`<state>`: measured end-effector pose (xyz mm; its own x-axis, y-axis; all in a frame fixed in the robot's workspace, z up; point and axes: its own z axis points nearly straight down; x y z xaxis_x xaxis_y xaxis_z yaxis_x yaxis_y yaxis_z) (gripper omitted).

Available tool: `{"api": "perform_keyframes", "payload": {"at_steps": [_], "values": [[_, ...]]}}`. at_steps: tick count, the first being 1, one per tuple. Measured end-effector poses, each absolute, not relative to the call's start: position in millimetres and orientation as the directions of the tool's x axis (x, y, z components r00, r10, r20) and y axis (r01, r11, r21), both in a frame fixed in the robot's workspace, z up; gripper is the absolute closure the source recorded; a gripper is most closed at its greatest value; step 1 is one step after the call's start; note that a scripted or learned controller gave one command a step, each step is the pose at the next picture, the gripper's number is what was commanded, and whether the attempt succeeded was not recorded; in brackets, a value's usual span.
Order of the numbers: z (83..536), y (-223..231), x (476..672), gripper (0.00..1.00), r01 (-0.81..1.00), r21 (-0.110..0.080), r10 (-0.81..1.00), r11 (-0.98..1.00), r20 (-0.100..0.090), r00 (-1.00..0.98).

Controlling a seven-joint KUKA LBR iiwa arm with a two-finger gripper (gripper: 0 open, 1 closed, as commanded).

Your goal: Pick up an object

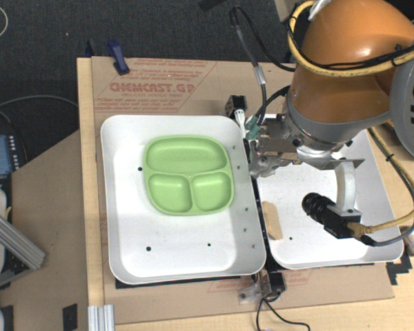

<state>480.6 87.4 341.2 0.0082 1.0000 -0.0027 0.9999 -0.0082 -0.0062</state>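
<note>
Two shallow white bins sit side by side on a brown board: the left bin [124,205] and the right bin [310,243], their inner rims touching along the middle. One thing to pick lies in the left bin: a pale green plate [188,174] divided into three compartments, one long section toward the far edge and two smaller ones toward the near edge. It lies flat in the far half of that bin, nearer its far right corner than its near left corner, and its right rim stops just short of the bin's right wall.

One arm [352,54] reaches in from the right, its orange band bulking over the far part of the right bin. The wrist bends down toward the shared rim, and the gripper [262,154] hangs at the far left corner of the right bin, just beside the plate's right edge yet apart from it. Whether its fingers are spread or closed cannot be told; nothing is seen held between them.
</note>
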Motion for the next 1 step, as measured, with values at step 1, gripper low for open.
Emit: {"api": "perform_keyframes", "payload": {"at_steps": [1], "values": [[491.9, 36.8, 480.1, 1.00, 1.000, 0.021, 1.000, -0.006, 0.002, 0.006]]}}
